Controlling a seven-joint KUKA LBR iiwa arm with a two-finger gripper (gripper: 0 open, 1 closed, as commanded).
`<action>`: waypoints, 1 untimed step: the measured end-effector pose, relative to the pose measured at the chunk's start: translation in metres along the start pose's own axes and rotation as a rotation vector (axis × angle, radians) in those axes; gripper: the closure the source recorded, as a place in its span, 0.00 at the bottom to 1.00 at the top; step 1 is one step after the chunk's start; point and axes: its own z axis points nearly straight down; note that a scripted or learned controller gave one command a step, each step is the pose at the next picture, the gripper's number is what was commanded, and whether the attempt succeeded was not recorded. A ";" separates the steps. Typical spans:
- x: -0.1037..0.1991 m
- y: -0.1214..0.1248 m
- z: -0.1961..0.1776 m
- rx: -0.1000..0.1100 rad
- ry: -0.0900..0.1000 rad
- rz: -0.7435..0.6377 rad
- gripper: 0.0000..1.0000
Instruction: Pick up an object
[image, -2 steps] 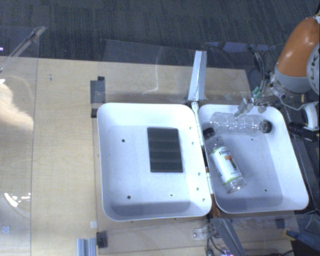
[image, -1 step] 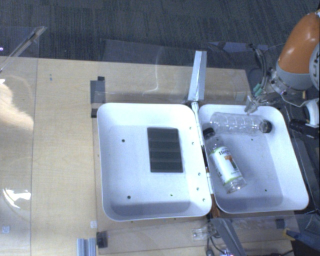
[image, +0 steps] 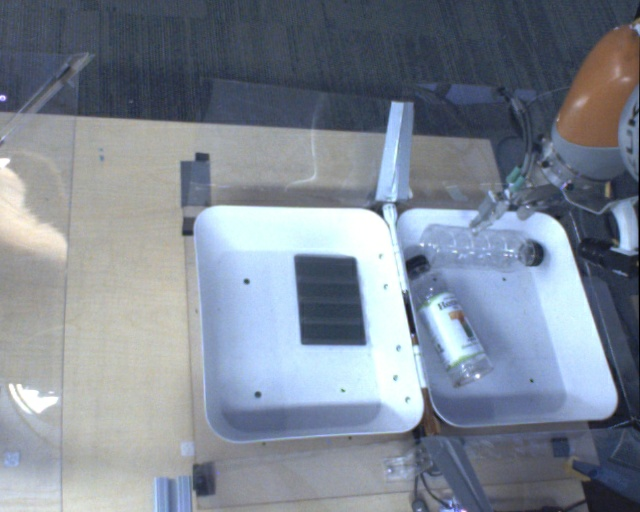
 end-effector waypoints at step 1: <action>0.004 0.017 0.060 0.005 0.004 -0.166 0.00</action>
